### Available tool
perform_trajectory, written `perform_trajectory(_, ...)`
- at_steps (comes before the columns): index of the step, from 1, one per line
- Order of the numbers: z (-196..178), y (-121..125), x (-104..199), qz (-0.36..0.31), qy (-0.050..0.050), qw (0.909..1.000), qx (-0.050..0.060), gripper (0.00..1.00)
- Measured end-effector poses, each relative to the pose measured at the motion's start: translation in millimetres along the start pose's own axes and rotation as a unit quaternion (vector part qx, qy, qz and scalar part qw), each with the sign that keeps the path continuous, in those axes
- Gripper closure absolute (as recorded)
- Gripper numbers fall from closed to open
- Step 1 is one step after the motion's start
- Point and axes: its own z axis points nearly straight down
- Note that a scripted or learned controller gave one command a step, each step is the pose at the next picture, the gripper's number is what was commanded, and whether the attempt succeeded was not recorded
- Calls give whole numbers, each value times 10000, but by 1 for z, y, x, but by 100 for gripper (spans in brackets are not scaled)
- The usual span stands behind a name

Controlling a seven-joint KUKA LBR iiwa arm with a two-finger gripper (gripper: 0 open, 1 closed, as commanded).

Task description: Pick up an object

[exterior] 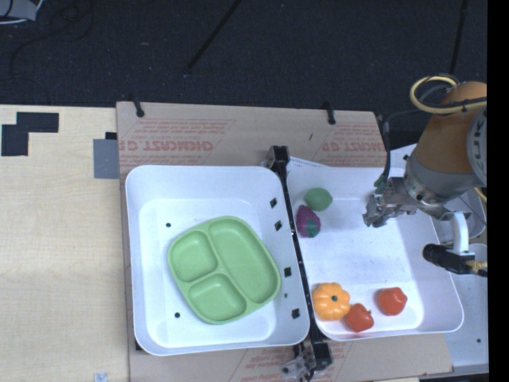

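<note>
The right bin [374, 253] holds a green round toy [319, 198] and a purple eggplant-like toy [308, 222] near its upper left. An orange pumpkin-like toy [331, 300] and two red toys [359, 317] [390, 300] lie along its front edge. My gripper [380, 212] hangs over the bin's upper right part, well right of the green toy, with nothing visible between its fingers. From this angle the fingers are too small and dark to read.
The left bin [151, 205] carries a green three-compartment plate [223, 269]. A black divider [288, 245] runs between the bins. The arm's grey body and orange band [449, 142] stand over the right bin's far right corner. Cardboard lies under both bins.
</note>
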Motion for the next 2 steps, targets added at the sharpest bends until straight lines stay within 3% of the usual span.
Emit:
perform_trajectory(1, -45, 0, -1, -20, 3, 10000, 4, 100)
perform_trajectory(2, -47, -6, 56, -34, 15, 10000, 27, 100)
